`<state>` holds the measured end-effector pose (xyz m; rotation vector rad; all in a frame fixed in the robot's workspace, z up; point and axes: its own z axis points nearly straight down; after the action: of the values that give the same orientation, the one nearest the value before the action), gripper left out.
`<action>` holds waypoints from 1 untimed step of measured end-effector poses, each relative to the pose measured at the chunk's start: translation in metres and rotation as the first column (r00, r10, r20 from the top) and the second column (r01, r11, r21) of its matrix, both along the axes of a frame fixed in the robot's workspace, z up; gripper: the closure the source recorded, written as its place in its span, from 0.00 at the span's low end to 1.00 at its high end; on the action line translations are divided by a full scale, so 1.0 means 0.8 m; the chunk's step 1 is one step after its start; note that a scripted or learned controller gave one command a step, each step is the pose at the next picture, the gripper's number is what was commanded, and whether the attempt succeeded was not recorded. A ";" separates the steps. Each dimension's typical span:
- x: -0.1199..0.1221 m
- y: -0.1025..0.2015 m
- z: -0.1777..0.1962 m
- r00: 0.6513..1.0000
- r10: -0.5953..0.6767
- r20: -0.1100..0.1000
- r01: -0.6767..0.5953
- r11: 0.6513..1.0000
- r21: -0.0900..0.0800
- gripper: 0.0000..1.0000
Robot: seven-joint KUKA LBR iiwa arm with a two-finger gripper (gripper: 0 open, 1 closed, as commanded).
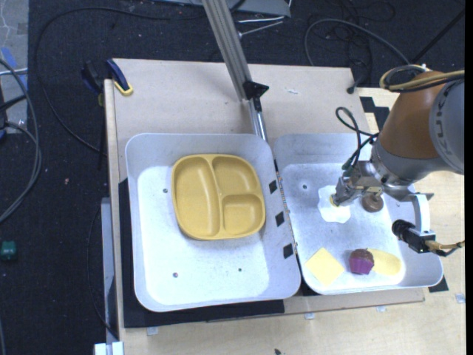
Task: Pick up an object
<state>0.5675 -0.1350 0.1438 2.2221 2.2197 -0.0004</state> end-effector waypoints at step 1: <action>0.001 -0.001 0.078 1.000 0.003 0.003 -0.003 1.000 0.000 1.00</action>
<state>0.5681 -0.1356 0.2059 2.2174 2.2214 0.0020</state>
